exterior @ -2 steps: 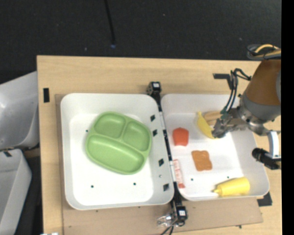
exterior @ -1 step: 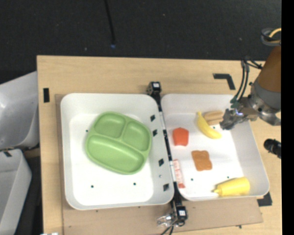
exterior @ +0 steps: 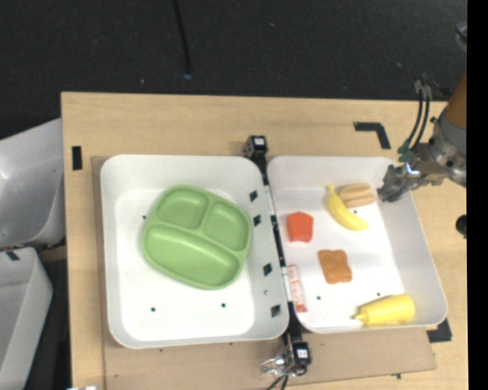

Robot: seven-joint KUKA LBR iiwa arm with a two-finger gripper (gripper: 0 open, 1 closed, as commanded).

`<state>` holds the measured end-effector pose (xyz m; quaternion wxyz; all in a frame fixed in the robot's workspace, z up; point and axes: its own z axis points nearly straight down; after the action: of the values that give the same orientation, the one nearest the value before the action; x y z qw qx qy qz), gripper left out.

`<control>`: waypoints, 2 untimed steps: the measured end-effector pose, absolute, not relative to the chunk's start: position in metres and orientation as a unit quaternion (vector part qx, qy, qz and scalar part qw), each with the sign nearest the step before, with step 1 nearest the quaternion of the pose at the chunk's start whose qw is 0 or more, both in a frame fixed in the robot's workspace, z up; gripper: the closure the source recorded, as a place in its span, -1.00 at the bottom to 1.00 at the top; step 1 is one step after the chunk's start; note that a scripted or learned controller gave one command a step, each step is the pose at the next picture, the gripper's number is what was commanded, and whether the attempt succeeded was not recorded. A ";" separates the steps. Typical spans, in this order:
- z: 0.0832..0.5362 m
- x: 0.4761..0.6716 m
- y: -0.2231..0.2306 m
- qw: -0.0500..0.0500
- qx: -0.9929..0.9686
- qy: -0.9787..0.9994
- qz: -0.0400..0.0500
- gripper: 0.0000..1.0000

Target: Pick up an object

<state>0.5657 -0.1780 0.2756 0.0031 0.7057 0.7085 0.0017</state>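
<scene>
A grey arm (exterior: pixel 443 149) reaches in from 3 o'clock, its gripper (exterior: pixel 390 187) poised at the upper right rim of the right bin (exterior: pixel 407 242); whether it is wide, narrow or holding anything cannot be told from this angle. The gripper tip sits just beside a tan roll (exterior: pixel 356 193), which lies touching the upper end of a banana (exterior: pixel 343 208) at about 1 o'clock in the bin.

An orange block (exterior: pixel 300 227) rests at 9 o'clock in the same bin, near the divider. A brown toast slice (exterior: pixel 335 266) lies near the bin's centre, toward 6 o'clock. A yellow bottle (exterior: pixel 386 309) lies on its side at 5 o'clock, against the lower rim.

The left bin (exterior: pixel 126 315) holds a green divided plate (exterior: pixel 197 236), three compartments up, set near its centre. Both bins stand side by side on a wooden bench (exterior: pixel 163 120).
</scene>
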 end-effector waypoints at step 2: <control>0.266 0.554 -0.072 0.000 0.705 0.709 0.000 1.00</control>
<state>0.5540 -0.0720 0.2658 -0.0001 0.7048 0.7094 0.0003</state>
